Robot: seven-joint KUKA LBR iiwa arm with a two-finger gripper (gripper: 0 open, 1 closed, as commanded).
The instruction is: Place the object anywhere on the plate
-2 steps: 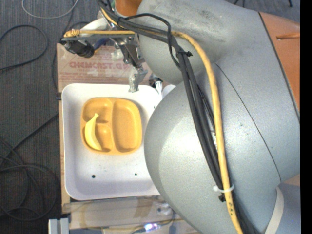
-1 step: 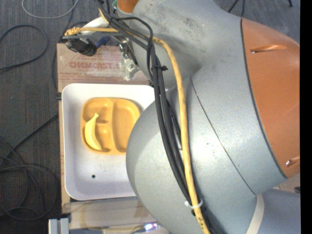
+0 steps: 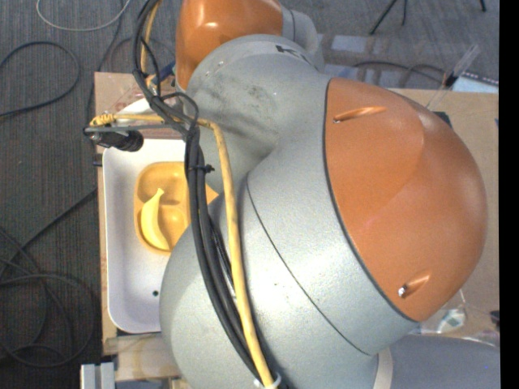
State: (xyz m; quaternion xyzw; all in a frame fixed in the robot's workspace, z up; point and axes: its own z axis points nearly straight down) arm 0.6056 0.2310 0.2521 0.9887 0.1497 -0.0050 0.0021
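From the camera view above the counter (image 3: 99,87), you are looking mostly at the arm (image 3: 324,217) itself: its grey casing and a large orange dome crowd the middle and right of the picture, with a second orange cap toward the top. A bundle of black cables and one yellow hose (image 3: 231,241) runs down the arm's left flank. The pincer is somewhere beneath that bulk, so you cannot tell whether it is apart, together, or clamped on anything. To the left of the arm you can see one white bin (image 3: 122,241), with its left wall and near-left corner exposed. Inside it, toward the far end, lies a yellow plate (image 3: 154,189), partly covered on its right side by the arm and cables. A yellow curved object (image 3: 152,217), shaped like a banana, rests on the plate, toward its left and near part, touching the plate's surface. A small dark speck sits on the bin floor near the bin's near end. A black-tipped fitting (image 3: 122,139) pokes across the bin's far-left corner. Beyond the counter's left edge you see dark carpet with loose black cables (image 3: 36,63).
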